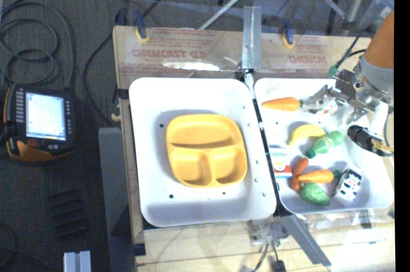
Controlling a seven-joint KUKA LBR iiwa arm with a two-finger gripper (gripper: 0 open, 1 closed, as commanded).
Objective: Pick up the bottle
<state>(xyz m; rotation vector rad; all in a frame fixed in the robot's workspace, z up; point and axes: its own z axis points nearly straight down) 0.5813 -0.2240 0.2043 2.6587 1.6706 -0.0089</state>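
The green bottle (323, 143) lies tilted in the right bin (378, 197), just right of a yellow banana (306, 132), with an orange carrot (280, 104) farther off and a green vegetable (315, 194) and a black-and-white block (348, 184) nearer. The tool (346, 101) hangs over the bin's far right part, apart from the bottle; whether it is open or closed cannot be told. The left bin (144, 155) on the table (192, 50) holds a yellow divided tray (206, 149)
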